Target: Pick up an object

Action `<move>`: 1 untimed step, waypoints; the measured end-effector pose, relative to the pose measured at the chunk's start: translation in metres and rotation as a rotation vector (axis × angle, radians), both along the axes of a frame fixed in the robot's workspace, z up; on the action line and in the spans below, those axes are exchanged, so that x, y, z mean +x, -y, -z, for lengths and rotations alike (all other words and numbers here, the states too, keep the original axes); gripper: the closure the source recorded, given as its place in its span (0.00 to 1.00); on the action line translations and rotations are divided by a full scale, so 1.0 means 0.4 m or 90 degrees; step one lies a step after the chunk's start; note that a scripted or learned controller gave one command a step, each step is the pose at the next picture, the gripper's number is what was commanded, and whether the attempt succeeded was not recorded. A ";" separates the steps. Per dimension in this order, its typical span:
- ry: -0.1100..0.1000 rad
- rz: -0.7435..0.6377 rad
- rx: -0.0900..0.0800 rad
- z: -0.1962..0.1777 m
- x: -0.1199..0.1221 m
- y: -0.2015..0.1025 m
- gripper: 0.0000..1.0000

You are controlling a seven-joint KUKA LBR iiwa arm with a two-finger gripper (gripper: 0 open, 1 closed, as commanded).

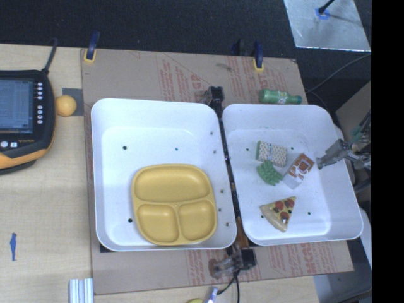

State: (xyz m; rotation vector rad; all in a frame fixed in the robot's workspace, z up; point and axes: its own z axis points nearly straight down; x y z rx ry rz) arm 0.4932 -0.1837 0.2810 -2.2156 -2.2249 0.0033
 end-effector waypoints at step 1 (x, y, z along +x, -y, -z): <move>-0.002 -0.001 0.001 0.386 -0.013 -0.126 0.00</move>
